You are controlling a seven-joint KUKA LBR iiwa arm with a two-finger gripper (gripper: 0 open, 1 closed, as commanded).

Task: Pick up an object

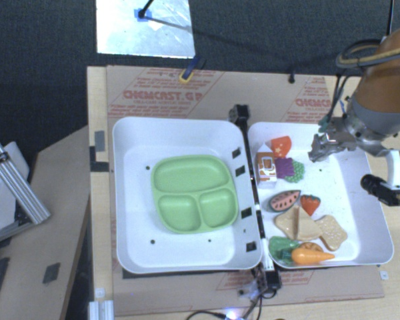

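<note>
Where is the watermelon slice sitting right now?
The watermelon slice lies in the right bin, near its left wall, just below the purple grapes and left of a small red piece.

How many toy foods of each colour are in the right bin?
Red pieces: 2
Purple grapes: 1
Tan bread slices: 2
Orange carrot: 1
Green leafy piece: 1
Watermelon slice: 1
White and orange box: 1
Total: 9

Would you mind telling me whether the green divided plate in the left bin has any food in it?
Empty. All three compartments of the green plate show bare green; the toy food lies in the right bin.
</note>
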